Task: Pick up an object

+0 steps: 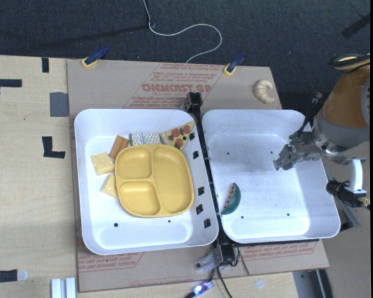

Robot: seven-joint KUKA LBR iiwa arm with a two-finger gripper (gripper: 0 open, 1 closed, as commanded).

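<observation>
Several flat items lie half-hidden under plate; end effector grip unreadable.

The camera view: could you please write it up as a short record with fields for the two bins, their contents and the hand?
left bin: yellow divided plate lying over several flat pieces
right bin: green curved piece near its left wall
hand: above the right bin's right side, nothing visible in it
bench: small tan object beyond the right bin
</observation>
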